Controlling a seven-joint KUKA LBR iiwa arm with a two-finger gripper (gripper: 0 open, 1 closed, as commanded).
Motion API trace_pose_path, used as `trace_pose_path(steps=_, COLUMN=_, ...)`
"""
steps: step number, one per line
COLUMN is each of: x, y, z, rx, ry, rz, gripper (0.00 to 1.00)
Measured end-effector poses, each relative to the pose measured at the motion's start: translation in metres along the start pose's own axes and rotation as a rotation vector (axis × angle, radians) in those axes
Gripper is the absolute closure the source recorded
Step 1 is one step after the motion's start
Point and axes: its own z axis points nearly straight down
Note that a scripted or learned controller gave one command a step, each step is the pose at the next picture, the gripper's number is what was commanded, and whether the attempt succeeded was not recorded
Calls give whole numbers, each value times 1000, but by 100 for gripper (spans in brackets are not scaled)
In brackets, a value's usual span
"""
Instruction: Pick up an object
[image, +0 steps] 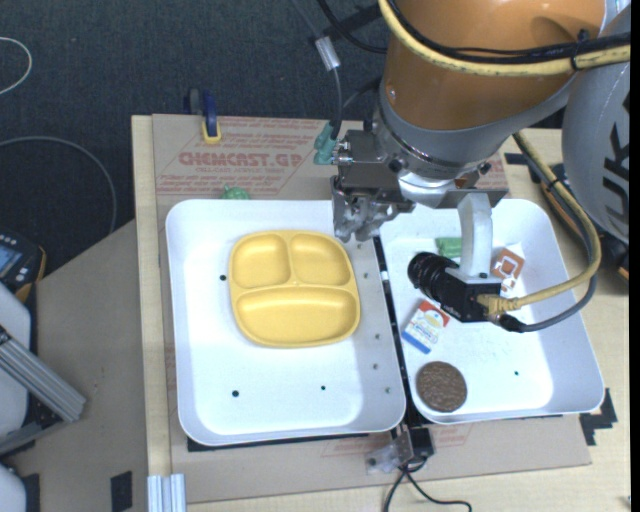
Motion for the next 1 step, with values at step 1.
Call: trace_pose_path(steps=1, x=4, y=1, z=-10, rx=-4, ry=1, rz=-6, gripper=100)
